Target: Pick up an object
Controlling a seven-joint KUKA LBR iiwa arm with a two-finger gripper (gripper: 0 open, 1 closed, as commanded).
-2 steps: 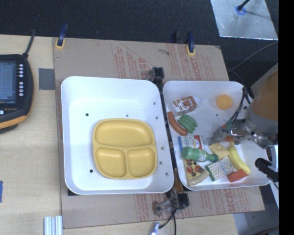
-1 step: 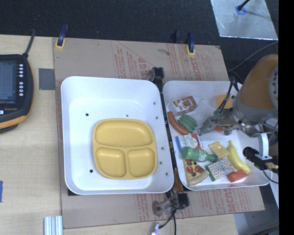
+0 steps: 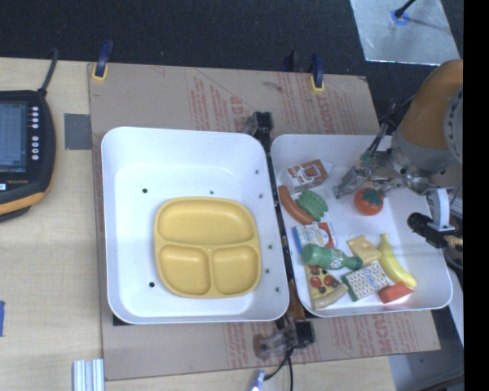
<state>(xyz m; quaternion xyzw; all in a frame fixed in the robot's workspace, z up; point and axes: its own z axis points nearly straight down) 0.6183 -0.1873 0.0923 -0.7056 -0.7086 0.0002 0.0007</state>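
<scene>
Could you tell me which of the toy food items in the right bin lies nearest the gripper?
The round red-orange toy tomato with a green top sits just below the gripper. The brown toy sausage and yellow toy banana lie farther off.

On the tabletop (image 3: 33, 283), the divided tray (image 3: 206, 246) lies in the left bin (image 3: 126, 161); right of that bin, touching it, sits the right bin (image 3: 326, 147) with toy foods, the tomato (image 3: 369, 202) at its back, the banana (image 3: 394, 261) toward its front right, and a handheld pendant (image 3: 15, 161) lies far left.
</scene>
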